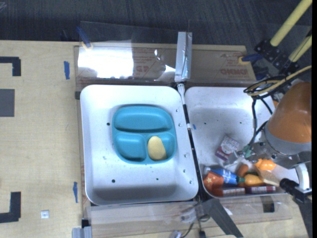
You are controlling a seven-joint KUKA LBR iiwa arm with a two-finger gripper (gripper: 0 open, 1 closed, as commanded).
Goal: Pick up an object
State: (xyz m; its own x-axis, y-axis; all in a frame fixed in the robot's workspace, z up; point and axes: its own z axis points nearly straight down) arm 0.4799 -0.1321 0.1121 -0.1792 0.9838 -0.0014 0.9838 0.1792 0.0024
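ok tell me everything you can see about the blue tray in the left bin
The blue tray is a rounded, smooth, plastic-looking dish lying flat, right way up, near the middle of the left bin. Raised ridges split it into three compartments: one long one across the far side and two smaller ones in front. A pale yellow lemon-like thing sits in the front right compartment.

Blue tray (131, 142) in left bin (94, 148)

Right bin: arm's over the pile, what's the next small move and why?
Probably a short straight descent. The arm hangs over the right bin, whose lower corner holds a tight clutter: an orange piece, a red-and-blue packet and a small wrapper. Its wrist hides the fingers, so grip is unconfirmed.
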